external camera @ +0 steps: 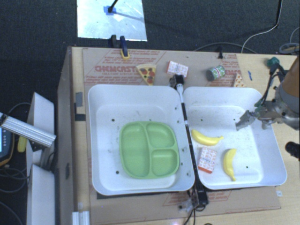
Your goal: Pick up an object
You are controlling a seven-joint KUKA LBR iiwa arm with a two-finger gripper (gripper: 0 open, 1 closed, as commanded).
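Bananas point(206, 138) below-left of claw point(244, 121)

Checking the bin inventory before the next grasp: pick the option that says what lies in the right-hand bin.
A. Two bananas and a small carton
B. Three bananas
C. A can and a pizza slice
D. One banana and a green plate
A: the right bin holds one banana, a second banana and a small carton; the green divided plate sits in the left bin.
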